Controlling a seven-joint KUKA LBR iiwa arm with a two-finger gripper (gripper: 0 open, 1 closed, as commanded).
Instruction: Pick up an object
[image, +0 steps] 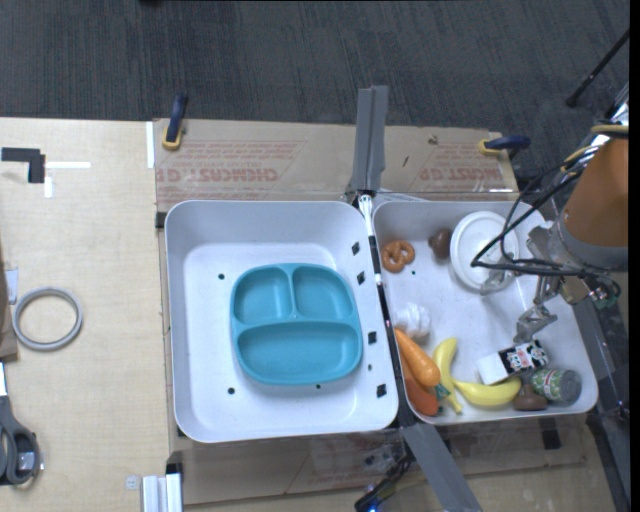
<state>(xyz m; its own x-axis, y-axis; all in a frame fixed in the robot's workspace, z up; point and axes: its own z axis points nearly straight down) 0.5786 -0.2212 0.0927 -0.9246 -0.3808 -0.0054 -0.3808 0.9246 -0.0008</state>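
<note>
The right bin (580, 345) holds several objects: a pretzel (397, 255), a small brown piece (440, 241), a white bowl (480, 250), a white lump (412, 320), a carrot (418, 362), a banana (472, 386), a black-and-white carton (513, 361) and a can (556, 384). My gripper (535, 320) hangs over the right side of this bin, just above the carton and right of the bowl. Nothing is visibly held in it. The orange wrist band (605, 195) sits at the right edge.
The left bin (190, 300) holds a blue divided plate (297, 323). On the bench to the left lie a tape roll (45, 318) and scissors (18, 452). Cardboard (260, 165) with clamps lies behind the bins. Cables (520, 225) cross over the bowl.
</note>
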